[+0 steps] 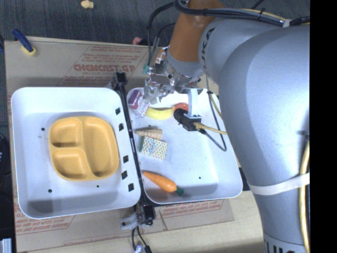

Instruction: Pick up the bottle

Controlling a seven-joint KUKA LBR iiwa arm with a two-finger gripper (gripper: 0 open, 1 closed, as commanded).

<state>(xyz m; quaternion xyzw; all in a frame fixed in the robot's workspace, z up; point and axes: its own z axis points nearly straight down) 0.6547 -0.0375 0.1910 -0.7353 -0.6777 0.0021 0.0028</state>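
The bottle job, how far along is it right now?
Early stage. Done: the arm has reached into the right bin, with the tool low at the far left corner, over the bottle. In hand: nothing visibly gripped; the bottle lies on the bin floor beside the banana. Left: grasp and lift.

A small clear bottle (139, 101) with a purple label is lying tilted in the right bin's far-left corner, touching the bin's left wall.
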